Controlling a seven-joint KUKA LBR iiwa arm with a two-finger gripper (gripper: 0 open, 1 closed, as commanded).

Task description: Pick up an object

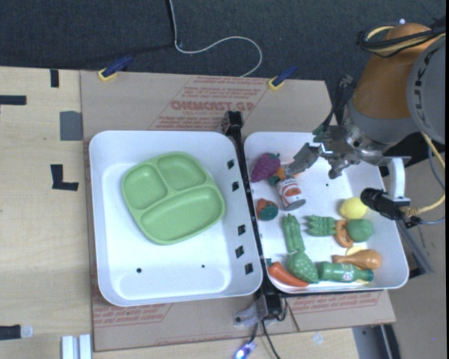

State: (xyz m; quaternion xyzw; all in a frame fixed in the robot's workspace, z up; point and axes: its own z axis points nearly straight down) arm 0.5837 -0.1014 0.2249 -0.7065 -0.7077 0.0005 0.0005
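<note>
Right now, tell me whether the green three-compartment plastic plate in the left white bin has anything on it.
Empty. The green three-compartment plate lies flat in the left white bin, all three sections showing bare green.

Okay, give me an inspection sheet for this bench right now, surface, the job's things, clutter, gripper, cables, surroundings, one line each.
Surface: two white bins side by side on a cardboard sheet; left bin, right bin.
Job's things: toy foods in the right bin, among them purple grapes, a small can, a lemon, a green corn cob and a carrot.
Clutter: a green divided plate in the left bin.
Gripper: gripper above the right bin's upper part, open, nothing between its fingers.
Cables: a thin cable loops over the dark floor behind the bench.
Surroundings: blue-and-yellow clamps at the cardboard's far corners.
</note>
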